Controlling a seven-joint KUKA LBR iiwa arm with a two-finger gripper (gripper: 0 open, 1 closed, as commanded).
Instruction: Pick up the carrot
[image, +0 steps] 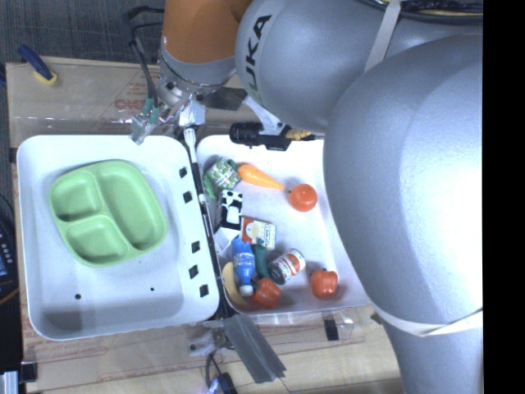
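Pick not started: carrot (261, 176) lay loose in the right bin (328, 220), below and right of the gripper (168, 115). Couldn't tell gripper's state.

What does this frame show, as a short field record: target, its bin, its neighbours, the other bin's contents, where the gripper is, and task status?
target: carrot, lying flat
bin: right bin, upper part
neighbours: orange ball at its right end; green packet to its left
other bin: left bin holds a green divided plate
gripper: gripper above the bins' top edge, near the divider, apart from the carrot
status: carrot not picked up
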